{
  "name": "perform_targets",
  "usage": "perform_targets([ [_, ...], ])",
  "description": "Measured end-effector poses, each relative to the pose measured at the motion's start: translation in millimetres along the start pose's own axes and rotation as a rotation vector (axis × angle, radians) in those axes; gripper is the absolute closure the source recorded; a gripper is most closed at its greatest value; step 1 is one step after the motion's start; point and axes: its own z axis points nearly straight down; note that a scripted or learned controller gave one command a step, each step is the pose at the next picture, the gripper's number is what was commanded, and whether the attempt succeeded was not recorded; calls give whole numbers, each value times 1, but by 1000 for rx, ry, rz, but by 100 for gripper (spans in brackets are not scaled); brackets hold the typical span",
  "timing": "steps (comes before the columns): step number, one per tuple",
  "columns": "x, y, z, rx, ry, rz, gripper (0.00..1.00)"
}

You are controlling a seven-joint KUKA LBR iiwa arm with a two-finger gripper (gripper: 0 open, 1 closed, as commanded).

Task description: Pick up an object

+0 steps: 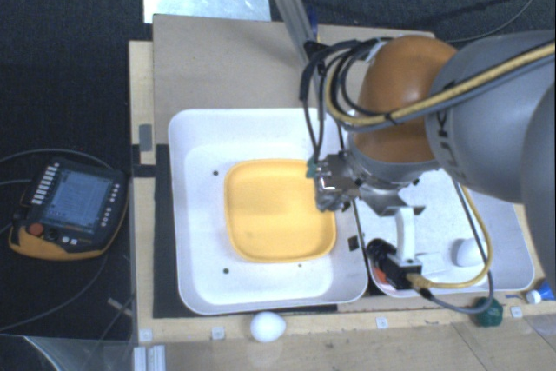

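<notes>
A yellow, rounded-square plate (pixel 276 211) lies flat in the left white bin (pixel 195 187). My gripper (pixel 333 188) hangs at the plate's right edge, near the wall between the two bins, with the orange-banded wrist directly above it. A small white rounded object (pixel 466 254) rests in the right bin (pixel 512 274), to the right of the arm. The wrist and cables hide much of the right bin.
A white egg-shaped object (pixel 268 327) lies outside the bins on the bench's front edge. Black and yellow cables (pixel 434 282) loop down over the right bin's front. A teach pendant (pixel 68 204) sits on the floor at the left.
</notes>
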Motion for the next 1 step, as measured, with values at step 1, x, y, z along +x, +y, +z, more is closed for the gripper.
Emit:
perform_targets([
  [1,-2,0,0,0,-1,4,0],
])
